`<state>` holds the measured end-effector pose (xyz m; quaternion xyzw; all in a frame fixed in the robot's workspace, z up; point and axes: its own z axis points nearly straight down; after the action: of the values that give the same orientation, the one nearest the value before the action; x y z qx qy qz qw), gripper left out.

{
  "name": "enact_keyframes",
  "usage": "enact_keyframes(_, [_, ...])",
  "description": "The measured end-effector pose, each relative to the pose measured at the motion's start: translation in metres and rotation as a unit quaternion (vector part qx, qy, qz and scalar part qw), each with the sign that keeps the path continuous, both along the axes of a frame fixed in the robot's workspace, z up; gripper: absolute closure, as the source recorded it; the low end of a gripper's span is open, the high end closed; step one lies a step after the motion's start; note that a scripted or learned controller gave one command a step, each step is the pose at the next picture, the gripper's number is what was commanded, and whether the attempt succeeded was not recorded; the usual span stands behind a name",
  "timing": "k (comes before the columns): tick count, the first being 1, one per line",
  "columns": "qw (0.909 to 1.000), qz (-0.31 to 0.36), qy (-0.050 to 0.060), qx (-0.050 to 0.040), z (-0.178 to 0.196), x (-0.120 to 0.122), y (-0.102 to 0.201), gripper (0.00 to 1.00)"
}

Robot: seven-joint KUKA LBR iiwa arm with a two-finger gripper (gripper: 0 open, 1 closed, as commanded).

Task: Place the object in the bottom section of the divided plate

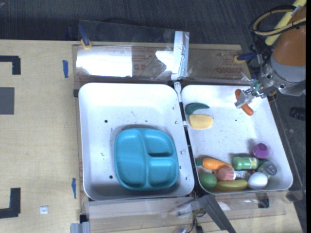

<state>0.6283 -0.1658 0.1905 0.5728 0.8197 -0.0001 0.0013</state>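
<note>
While the jaws (245, 102) seem shut on a small orange piece (248, 109), it looks light, smooth and slippery; grip its middle, above the blue plate (146, 158).

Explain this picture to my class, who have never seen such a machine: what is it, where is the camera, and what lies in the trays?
One camera looks down at a slant on two shallow white bins. The grey robot arm with an orange band reaches in from the right; its two-finger gripper holds a small orange object above the right bin. That bin also holds small toy foods, such as a yellow oval and a white egg. The left bin holds a blue divided plate, nothing on it.
</note>
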Motion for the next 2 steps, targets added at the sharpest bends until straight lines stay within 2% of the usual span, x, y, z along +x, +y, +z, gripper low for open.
enact_keyframes(1, [1.0000,0.007,0.001,0.0019,-0.006,-0.040,0.098,1.00])
enact_keyframes(2, [1.0000,0.006,-0.002,0.0007,0.005,-0.039,0.096,1.00])
